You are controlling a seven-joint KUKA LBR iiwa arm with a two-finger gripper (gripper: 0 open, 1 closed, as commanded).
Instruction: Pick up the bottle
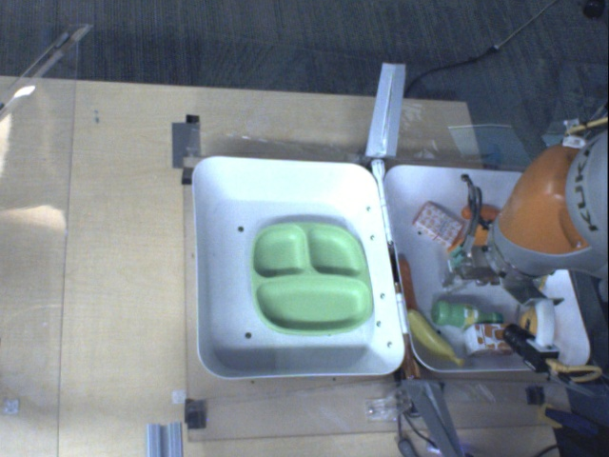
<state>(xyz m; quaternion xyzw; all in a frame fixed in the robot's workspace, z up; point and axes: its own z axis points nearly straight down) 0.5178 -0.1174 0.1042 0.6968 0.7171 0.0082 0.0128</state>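
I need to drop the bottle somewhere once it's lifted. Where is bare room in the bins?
Left bin: bare floor rings the green tray, widest along its left wall. Right bin is crowded: bottle, banana, packet and gripper.

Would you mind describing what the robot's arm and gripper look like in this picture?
The arm enters from the view's right: a rounded grey body with a broad orange band above the wrist and part of dark lettering on the grey at the edge. Below the band a grey wrist section carries the gripper, a compact metallic-grey assembly with dark parts. A thin dark cable or rod rises beside it.
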